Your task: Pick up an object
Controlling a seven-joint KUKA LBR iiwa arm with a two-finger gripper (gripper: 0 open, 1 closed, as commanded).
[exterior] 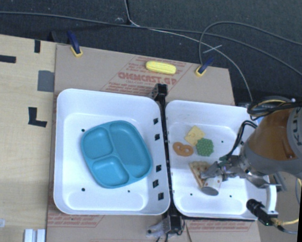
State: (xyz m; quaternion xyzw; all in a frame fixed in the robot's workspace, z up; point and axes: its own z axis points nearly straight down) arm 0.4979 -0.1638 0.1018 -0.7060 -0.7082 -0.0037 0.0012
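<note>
1. Tan wedge point(198, 170), probably light, stiff toy food, flat in right bin point(227, 211), below green piece point(205, 146); best taken across narrow edges.
2. Pincer point(209, 177) low over wedge; open or closed: cannot tell.

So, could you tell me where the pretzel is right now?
The pretzel lies in the right bin, near its left wall, beside the yellow cheese piece.

The grey, orange-banded arm point(276, 140) reaches in from the right, its tool point(209, 176) lowered.
</note>
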